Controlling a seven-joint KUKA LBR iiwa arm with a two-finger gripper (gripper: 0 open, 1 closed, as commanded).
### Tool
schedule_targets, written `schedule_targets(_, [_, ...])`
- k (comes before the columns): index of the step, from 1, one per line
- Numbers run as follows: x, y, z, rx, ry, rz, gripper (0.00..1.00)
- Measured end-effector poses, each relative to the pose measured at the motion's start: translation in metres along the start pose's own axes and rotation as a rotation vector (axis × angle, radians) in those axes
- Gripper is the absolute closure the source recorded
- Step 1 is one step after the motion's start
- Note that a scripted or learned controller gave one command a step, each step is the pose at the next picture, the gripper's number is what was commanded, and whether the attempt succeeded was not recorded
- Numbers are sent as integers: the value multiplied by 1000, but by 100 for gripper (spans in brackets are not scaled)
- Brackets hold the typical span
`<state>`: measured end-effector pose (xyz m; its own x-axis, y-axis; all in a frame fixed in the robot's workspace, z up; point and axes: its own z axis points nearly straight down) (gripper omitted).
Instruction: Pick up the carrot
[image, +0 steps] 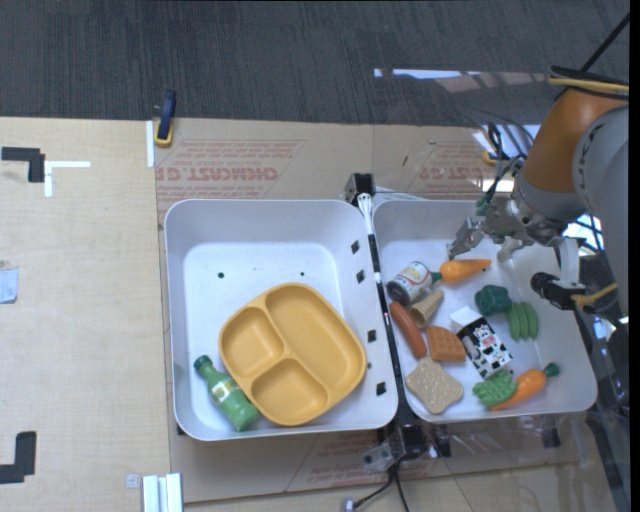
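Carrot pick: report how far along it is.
Done: the gripper has reached the right bin and hangs just above the upper carrot. In hand: nothing shows between its fingers; that carrot lies on the bin floor beside the tin can. A second carrot lies near the front edge by the broccoli. Left: closing on a carrot and lifting it.

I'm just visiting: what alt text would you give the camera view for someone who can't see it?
A robot arm's gripper hovers just above a carrot in the right bin, among toy foods including a second carrot, a can and bread. The left bin holds a yellow divided plate and a green bottle.
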<state>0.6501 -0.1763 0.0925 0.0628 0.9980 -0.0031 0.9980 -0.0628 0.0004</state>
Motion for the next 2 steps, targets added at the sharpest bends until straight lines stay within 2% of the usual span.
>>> schedule_targets(1, [25, -41, 0, 4, 3, 123, 0])
schedule_targets(2, [24, -40, -9, 5, 1, 124, 100])
